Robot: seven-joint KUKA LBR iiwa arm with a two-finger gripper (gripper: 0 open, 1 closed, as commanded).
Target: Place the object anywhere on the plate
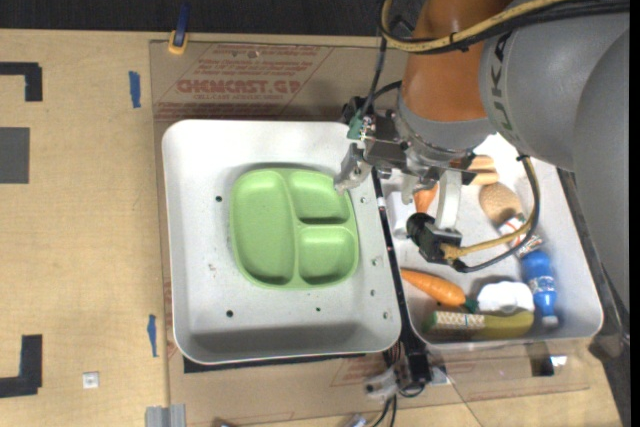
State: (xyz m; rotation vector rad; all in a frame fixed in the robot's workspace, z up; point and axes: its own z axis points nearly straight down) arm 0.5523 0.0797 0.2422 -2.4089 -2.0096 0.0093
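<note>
The gripper [415, 200] hung over the right bin [580, 310], its opening impossible to tell, while the carrot [433, 287] lay there, right of the green plate [290, 225].

My arm [570, 65] is a thick, rounded grey casing, smooth and matte. Above my wrist sits a broad orange band [455, 35] with a glossy, domed surface. Black cables and one yellow-sheathed cable [520, 10] loop over that band and trail along the grey shell. Below it, my wrist carries a metal mounting block [385, 147] with small fittings, a green connector and thin black wires hanging off it.
</note>
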